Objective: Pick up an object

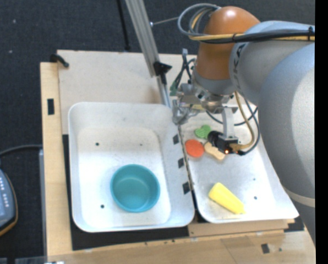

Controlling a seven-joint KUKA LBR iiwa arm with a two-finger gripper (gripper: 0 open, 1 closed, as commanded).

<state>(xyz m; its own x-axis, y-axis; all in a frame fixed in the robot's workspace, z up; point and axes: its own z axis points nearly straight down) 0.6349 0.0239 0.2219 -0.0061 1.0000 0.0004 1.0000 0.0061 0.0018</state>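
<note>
The grey arm's pincer (181, 114) hovered above the right white bin (263, 194); whether it was clenched I cannot tell. Nothing appeared lifted: the small orange round piece (194, 148) and yellow wedge-shaped block (225, 197) lay inside.

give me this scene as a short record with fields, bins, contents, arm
left bin: teal bowl
right bin: yellow piece, orange piece, green piece, tan piece
arm: reaches in from the right, over the right bin
gripper: above the rim between the bins, near the far end
held: nothing seen
</note>
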